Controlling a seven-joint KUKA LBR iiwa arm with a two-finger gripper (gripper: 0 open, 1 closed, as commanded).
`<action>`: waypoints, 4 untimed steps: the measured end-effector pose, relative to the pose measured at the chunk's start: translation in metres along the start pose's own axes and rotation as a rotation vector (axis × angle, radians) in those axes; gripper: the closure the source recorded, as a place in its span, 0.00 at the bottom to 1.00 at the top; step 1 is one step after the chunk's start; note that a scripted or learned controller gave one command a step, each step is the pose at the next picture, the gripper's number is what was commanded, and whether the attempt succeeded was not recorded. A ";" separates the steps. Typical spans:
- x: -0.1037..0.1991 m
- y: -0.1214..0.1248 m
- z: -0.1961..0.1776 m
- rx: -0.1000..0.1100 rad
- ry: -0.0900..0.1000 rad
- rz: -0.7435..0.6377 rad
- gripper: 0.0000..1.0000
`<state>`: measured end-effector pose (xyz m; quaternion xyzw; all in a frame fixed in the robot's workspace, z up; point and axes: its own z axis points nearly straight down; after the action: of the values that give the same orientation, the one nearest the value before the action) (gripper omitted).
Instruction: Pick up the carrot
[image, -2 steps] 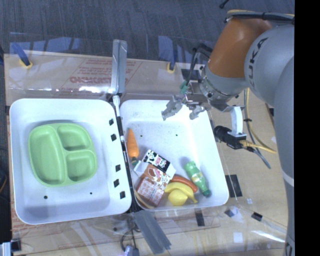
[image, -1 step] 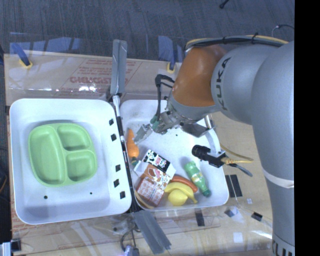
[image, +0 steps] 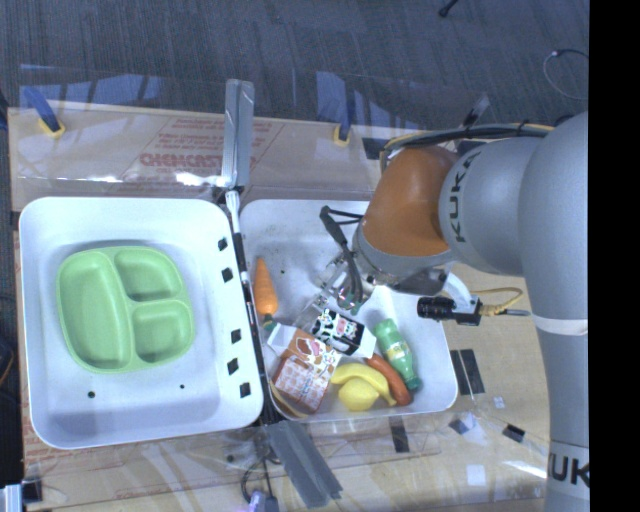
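- My orange band and wrist cover most of my end effector (image: 340, 290) in the right bin (image: 300, 215); I cannot tell its state.
- The carrot (image: 264, 289) lies by that bin's left wall, apart from my end effector.
- A jumble of packets, a green bottle (image: 396, 352) and a banana (image: 358, 385) crowds the near corner.
- The left bin (image: 60, 420) holds a green tray (image: 124, 308); the bench (image: 120, 150) shows printed sheeting.

carrot (image: 264, 287) in right bin (image: 300, 215) — plate (image: 125, 305) in left bin (image: 60, 420).
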<state>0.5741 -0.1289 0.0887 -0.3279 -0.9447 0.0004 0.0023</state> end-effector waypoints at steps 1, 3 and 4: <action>-0.024 0.050 -0.005 0.008 -0.015 0.153 0.00; 0.036 0.098 -0.101 0.001 -0.002 0.433 1.00; 0.036 0.098 -0.101 0.001 -0.002 0.434 0.00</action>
<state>0.6071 -0.0296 0.1892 -0.5234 -0.8521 0.0016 0.0015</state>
